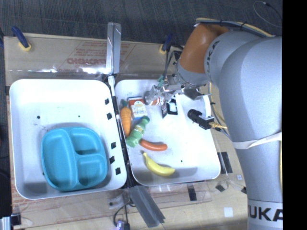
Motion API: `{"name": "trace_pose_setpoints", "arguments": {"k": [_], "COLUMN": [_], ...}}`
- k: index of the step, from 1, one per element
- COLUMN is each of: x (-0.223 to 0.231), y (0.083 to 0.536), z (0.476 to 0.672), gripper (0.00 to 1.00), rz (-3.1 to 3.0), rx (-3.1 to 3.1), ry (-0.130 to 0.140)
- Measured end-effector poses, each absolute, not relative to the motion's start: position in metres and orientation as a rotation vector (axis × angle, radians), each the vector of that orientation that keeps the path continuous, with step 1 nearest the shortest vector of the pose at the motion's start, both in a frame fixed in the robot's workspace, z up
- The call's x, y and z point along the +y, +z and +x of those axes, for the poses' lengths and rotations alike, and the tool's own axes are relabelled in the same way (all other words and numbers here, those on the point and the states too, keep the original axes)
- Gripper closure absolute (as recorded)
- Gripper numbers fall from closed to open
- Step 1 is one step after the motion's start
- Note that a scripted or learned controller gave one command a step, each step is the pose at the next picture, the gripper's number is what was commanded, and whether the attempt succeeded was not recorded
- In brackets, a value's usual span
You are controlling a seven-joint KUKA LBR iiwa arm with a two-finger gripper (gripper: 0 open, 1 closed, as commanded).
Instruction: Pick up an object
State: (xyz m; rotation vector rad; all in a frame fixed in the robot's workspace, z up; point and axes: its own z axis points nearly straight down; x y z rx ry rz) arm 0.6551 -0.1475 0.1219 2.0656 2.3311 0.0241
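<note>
Dark carpet (pixel 72 6) behind wooden bench (pixel 57 51)

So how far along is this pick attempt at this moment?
Nothing looks picked up yet. The gripper sits at the far end of the right bin, close to a small box. The carrot, green bottle, sausage and banana lie on the bin floor. Grasping and lifting remain.

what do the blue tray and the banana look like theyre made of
The blue tray looks like moulded plastic with a smooth, semi-matte finish: uniform colour, rounded compartment walls, soft highlights. The banana seems to be a plastic or rubber toy: even yellow, faint sheen, no bruising, though the view leaves that open.
</note>
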Motion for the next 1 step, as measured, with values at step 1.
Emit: {"name": "trace_pose_setpoints", "arguments": {"k": [1], "x": [-0.1021], "y": [0.2042], "z": [0.6572], "gripper": [1.0], "rz": [2.051], "rx": [2.381], "ry": [-0.001]}}
